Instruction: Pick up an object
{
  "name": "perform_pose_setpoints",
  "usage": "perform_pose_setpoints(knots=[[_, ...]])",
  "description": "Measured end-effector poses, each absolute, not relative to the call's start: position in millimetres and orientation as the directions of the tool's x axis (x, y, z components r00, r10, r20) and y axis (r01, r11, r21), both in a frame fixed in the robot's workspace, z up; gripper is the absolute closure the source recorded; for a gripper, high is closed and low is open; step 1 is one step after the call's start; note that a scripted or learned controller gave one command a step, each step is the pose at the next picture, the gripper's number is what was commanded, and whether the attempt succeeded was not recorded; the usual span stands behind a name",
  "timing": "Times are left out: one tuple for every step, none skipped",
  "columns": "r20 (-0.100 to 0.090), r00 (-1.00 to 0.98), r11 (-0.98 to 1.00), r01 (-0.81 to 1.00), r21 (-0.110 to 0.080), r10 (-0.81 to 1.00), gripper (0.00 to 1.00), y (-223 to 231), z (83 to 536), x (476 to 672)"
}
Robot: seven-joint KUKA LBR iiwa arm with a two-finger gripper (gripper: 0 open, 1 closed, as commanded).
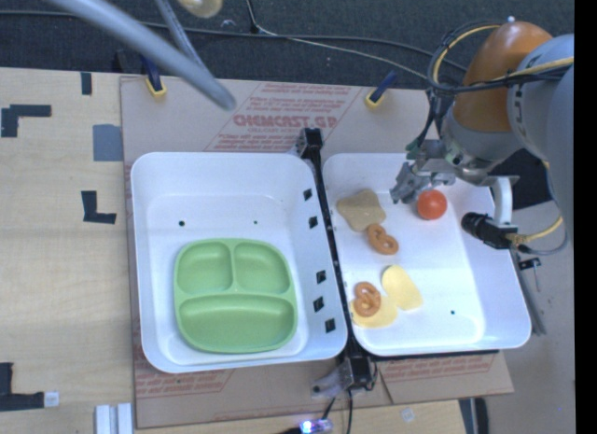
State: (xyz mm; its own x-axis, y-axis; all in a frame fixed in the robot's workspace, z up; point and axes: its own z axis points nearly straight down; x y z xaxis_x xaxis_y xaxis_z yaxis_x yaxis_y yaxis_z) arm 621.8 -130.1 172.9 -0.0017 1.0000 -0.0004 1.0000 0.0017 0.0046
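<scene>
Gripper: gripper [410, 183] low over the right bin's far edge, at about 1 o'clock from that bin's middle — whether it is spread or closed I cannot tell, and nothing is seen held in it.
Arm: grey arm [522, 96] with orange band, reaching in from 3 o'clock.
Tabletop: tabletop [56, 255] of pale wood with a cardboard sheet under both bins.
Left bin: left bin [149, 180] holding a green divided plate [235, 294], lying flat toward 6 o'clock.
Right bin: right bin [485, 320] holding the small items.
Tan piece: tan piece [361, 208] at 11 o'clock in the right bin, near the gripper.
Yellow piece: yellow piece [402, 289] at 7 o'clock, just beside a pretzel [367, 300].
Second pretzel: second pretzel [381, 239] near the bin's middle, just below the tan piece.
Tomato: red tomato [431, 205] at 1 o'clock — just beside the gripper, at its 4 o'clock.
</scene>
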Motion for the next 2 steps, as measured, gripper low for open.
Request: perform_pose_setpoints(knots=[[-0.001, -0.002, 0.002, 1.000, 0.005, 1.000, 1.00, -129, 221, 632.0], [-0.001, -0.002, 0.002, 1.000, 0.005, 1.000, 1.00, -128, 272, 633.1]])
